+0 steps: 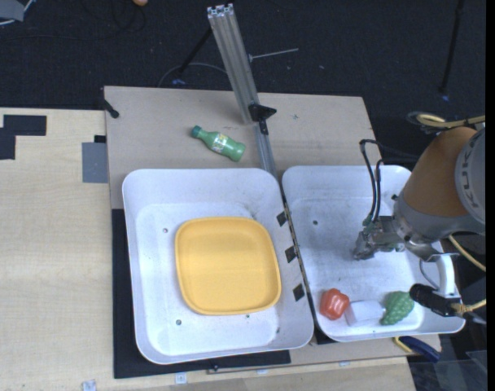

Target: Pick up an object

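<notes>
I have the gripper (368,245) low in the right bin (329,194), about mid-bin, over bare white floor; nothing shows between its tips, and from this slant I cannot tell how far the jaws stand apart. Candidate objects sit along the near edge of that bin: a red pepper (335,303) at near left, a small white block (363,313) just right of it, and a green bunch (397,308) further right. All three lie nearer than the gripper, apart from it. The left bin (146,218) holds a yellow plate (228,265); a green bottle (218,142) lies on the bench beyond the bins, well out of the way. Risks as I judge them: closing here would grab only air, since no object lies under the tips. Moving toward the near edge, the white block is hard to separate from the bin floor and crowds the pepper, so a descent between them may nudge one aside. The green bunch sits near the bin's near wall, and a finger could strike that rim. The pepper looks round and may squirt out of a shallow pinch
</notes>
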`<action>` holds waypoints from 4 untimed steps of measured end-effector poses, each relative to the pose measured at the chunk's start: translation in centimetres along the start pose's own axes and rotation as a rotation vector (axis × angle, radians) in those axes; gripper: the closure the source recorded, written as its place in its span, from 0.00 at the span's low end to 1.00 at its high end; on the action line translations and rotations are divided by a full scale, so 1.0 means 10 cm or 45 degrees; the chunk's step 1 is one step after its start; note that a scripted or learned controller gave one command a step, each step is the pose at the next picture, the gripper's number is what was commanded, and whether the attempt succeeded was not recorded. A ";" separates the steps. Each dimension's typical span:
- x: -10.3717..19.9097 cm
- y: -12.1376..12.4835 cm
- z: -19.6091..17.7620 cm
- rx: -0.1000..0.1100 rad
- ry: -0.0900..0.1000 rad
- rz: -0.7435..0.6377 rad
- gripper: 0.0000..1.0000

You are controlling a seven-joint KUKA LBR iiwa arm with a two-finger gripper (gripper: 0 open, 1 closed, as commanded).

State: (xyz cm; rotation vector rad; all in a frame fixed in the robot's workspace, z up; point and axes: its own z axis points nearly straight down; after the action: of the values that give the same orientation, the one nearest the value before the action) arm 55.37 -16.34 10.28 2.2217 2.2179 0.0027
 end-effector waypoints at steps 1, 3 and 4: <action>0.09 0.02 -0.48 -0.001 0.000 -0.003 1.00; 0.10 0.01 -1.11 0.002 0.000 -0.001 1.00; 0.60 0.16 -1.07 0.004 0.002 -0.006 1.00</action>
State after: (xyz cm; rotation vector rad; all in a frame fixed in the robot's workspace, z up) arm 57.00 -10.33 20.94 2.2186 2.2258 0.0007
